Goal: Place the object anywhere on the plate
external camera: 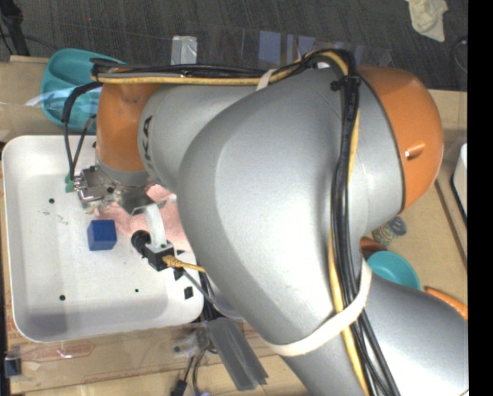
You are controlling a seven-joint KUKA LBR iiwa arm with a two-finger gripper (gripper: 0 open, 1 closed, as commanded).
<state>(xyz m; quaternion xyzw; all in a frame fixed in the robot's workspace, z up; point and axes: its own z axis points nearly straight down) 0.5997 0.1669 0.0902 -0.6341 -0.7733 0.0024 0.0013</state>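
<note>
A small blue cube (101, 234) rests on the white floor of the left bin (31, 221). A pink plate (162, 196) shows only as a sliver in the same bin, just right of the cube; the arm hides the rest of it. My gripper (114, 195) hangs low over the bin, right above the cube and at the plate's left edge. The grey and orange wrist covers it from above. Nothing is seen held.
The big grey arm (296, 221) spans the middle and right of the view and hides most of the right bin. A teal object (64, 73) sits behind the left bin. A teal bowl (395, 269) and an orange item (449, 300) peek out at right.
</note>
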